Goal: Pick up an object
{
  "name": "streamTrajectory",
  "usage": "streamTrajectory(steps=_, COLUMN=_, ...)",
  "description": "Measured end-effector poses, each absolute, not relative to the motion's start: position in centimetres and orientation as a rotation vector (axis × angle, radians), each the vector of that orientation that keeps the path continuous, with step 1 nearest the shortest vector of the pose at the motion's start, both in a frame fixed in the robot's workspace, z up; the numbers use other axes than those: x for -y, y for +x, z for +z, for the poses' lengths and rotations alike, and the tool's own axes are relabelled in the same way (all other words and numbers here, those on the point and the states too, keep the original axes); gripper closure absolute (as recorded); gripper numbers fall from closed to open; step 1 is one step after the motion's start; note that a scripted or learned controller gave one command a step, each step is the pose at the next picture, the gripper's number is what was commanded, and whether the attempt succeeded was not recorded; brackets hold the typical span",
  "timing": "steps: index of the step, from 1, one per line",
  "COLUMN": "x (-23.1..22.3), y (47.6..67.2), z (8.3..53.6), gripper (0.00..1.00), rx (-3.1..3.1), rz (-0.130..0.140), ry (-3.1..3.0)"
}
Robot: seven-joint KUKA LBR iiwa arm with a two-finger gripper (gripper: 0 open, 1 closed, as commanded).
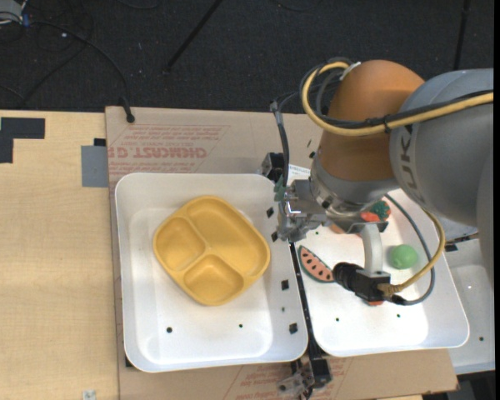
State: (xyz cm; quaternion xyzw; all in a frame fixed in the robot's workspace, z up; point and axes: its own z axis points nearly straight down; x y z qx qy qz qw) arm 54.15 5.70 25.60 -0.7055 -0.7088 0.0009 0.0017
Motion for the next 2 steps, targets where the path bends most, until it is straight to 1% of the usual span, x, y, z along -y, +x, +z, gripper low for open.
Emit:
streamTrajectory(steps=1, x=-10.83, y=55.14, z=25.25, gripper=1.0, rx=2.225, rz=0.003, ry=-2.214)
streamTrajectory(steps=2, x=-10.62, y=55.09, z=25.26, gripper=0.0, rx=2.222, rz=0.006, ry=-2.217)
